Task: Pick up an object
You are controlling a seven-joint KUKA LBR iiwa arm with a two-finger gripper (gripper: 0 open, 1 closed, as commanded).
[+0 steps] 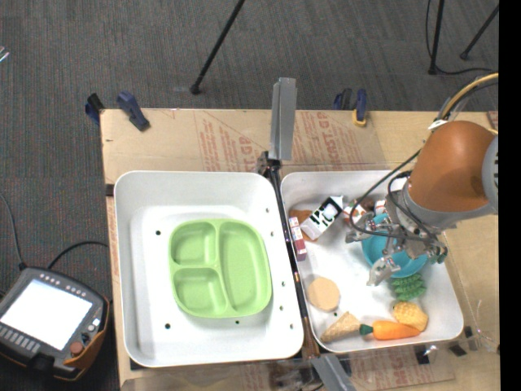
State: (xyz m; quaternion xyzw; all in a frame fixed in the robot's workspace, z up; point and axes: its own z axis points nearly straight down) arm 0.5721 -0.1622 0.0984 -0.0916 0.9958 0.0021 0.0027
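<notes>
The arm comes in from the right over the right bin [456,320], and its gripper [391,259] hangs low above a blue bowl [383,251] at the right middle of that bin. I cannot tell from this angle whether it is spread or closed, since the wrist (and its orange band) covers most of it; nothing is seen held.

The bowl lies straight under the gripper, so it looks the likeliest target. A green ridged toy [407,286] sits just near of the bowl, touching or nearly so. Nearer still lie a corn cob [410,314] and a carrot [394,330], the carrot's long axis running left to right along the near wall. A round biscuit [324,293] and a wedge [340,327] lie to the left, a small carton [322,217] far left. The left bin [134,218] holds a green divided tray [220,269].
</notes>
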